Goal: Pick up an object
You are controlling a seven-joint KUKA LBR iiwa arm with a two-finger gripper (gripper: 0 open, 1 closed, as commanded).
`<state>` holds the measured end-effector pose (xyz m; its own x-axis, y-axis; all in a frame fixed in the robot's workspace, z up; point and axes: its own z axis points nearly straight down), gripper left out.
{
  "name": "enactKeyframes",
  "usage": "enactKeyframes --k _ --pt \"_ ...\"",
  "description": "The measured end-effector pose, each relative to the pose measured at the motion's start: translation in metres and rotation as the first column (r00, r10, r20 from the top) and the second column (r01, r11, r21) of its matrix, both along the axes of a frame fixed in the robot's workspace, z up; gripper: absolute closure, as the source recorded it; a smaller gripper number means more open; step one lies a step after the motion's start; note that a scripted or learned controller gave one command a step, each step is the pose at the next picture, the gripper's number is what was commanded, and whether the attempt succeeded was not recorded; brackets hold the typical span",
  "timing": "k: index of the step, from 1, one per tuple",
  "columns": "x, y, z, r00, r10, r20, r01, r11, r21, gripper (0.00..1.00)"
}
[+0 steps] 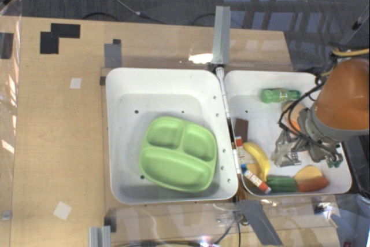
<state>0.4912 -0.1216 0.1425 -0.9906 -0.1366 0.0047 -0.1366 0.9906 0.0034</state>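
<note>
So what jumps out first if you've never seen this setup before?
Probably the big lime-green divided plate, alone in the left bin. Next, the arm's orange band, looming over the right bin, where the gripper hangs above a yellow banana, with a green bottle near the far wall.

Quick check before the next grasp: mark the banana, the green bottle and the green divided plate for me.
banana [258,158]: camera view, middle of its yellow curve, right bin.
green bottle [280,95]: camera view, centre of its body, far end of right bin.
green divided plate [180,153]: camera view, ridge between its compartments, left bin.
</note>
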Motion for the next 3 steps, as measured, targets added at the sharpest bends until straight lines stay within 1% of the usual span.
enactKeyframes --k 1,2,3 --pt "0.039 0.026 0.096 0.984 -0.177 0.019 0.177 0.984 -0.001 1.00" --pt "0.034 -0.018 -0.009 0.997 0.071 0.008 -0.071 0.997 -0.003 1.00" --pt "0.033 0.003 -0.050 0.924 0.383 0.018 -0.383 0.924 -0.011 1.00"
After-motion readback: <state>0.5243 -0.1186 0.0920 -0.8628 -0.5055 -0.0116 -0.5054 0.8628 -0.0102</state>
